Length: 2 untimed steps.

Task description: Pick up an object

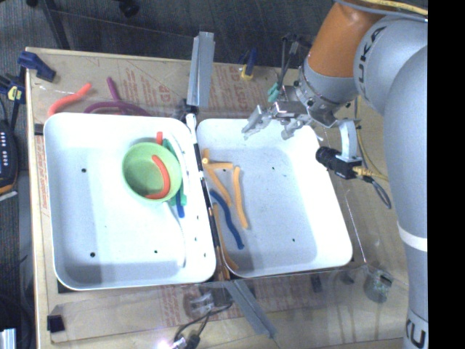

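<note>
Gripper [272, 123] hovering spread wide, empty, over right bin [330, 224] rim at 12 o'clock; orange strips [236, 195] lying well apart at 9 o'clock

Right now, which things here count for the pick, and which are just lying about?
For the pick:
- gripper, fingers open, above the right bin
- orange strip and blue strip in that bin
- green bowl in the left bin

Lying about:
- orange tube and purple tube on the bench, outside the bins
</note>
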{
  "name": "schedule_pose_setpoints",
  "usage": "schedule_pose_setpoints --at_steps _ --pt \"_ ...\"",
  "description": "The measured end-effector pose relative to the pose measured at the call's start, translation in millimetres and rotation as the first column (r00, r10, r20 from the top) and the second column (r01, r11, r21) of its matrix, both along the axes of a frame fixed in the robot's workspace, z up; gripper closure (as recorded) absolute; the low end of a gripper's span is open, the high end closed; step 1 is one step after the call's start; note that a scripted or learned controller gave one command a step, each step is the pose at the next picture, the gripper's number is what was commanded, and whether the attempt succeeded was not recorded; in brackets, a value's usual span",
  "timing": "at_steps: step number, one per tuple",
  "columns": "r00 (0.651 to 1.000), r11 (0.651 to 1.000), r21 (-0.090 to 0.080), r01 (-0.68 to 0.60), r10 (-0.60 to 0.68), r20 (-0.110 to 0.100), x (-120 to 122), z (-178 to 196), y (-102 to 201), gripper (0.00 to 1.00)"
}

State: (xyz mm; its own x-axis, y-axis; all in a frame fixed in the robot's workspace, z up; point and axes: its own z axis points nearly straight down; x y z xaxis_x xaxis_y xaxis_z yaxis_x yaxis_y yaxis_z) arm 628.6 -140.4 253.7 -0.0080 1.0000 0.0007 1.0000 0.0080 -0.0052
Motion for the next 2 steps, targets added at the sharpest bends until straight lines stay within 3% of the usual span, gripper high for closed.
schedule_pose_setpoints --at_steps 1,2 --pt "1.0 1.0 -0.001 0.02 -0.02 0.0 20 -143 25 0.0" --pt "0.999 0.999 -0.005 0.041 -0.041 0.006 -39 -159 15 0.0"
